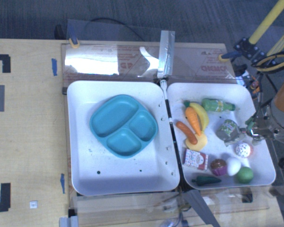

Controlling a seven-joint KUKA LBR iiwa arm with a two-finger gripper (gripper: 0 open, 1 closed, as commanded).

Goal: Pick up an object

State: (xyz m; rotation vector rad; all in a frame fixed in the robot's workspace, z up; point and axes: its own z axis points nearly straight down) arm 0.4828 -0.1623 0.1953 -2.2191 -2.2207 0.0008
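Here the gripper (252, 132) is seen beside the crumpled grey object (227, 129); its state cannot be told, and neighbours could be knocked.

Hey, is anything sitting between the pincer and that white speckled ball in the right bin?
Nothing visible does. The pincer sits at the right bin's right side, and the white speckled ball lies just below and left of it with bare bin floor between them. The crumpled silver wrapper lies off to the left.
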